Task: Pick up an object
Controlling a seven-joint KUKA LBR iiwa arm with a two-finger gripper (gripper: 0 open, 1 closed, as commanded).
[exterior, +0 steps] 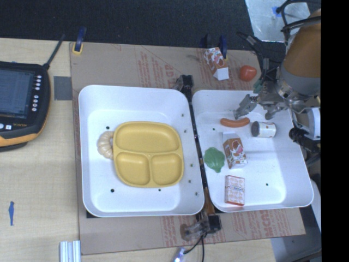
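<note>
Across the bench from left to right: the left bin (90, 146) is carrying a yellow divided tray (147, 153) with a pale lumpy item (104, 144) tucked at its left edge; the right bin (294, 192) is carrying a green piece (214, 159), two small cartons (234, 152), a sausage (235, 122) and a small white cylinder (264, 129). The gripper (260, 107) is hanging over the right bin's far end with its fingers spread wide and nothing between them. The sausage is lying just below and left of the fingertips, its long axis running side to side. Judged from this, a short descent toward it is what the pick is calling for.
</note>
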